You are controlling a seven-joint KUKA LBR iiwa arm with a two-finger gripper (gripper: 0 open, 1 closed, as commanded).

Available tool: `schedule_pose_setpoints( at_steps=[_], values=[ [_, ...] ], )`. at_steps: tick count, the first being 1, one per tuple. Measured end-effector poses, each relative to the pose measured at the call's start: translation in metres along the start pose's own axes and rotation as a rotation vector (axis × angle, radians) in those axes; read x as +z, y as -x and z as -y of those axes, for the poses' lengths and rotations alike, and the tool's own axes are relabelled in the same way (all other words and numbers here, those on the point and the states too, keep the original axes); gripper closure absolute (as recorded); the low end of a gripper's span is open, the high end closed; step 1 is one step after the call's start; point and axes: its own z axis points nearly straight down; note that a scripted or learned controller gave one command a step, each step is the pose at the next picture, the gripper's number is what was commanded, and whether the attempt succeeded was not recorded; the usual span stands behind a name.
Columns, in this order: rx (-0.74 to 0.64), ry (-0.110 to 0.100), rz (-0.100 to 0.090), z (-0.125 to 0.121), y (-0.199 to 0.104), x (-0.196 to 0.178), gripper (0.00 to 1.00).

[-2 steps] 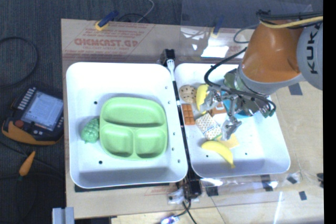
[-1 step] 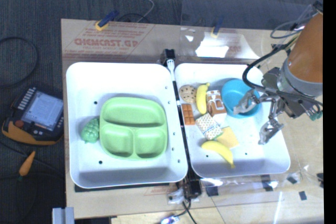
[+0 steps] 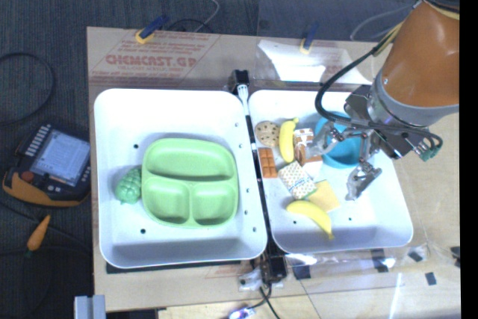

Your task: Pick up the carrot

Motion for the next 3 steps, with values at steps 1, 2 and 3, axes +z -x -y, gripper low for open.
schedule_pose_setpoints(
  at_steps=[1, 2, 3],
  values=[
    [0.003, -0.001, 0.002, 0.001, 0.001, -0.009, 1.00],
    [0.003, -0.001, 0.001, 0.001, 0.001, -0.009, 0.00],
    [0.104, -0.009, 0.002, 0.093, -0.031, -0.171, 0.00]
  ],
)
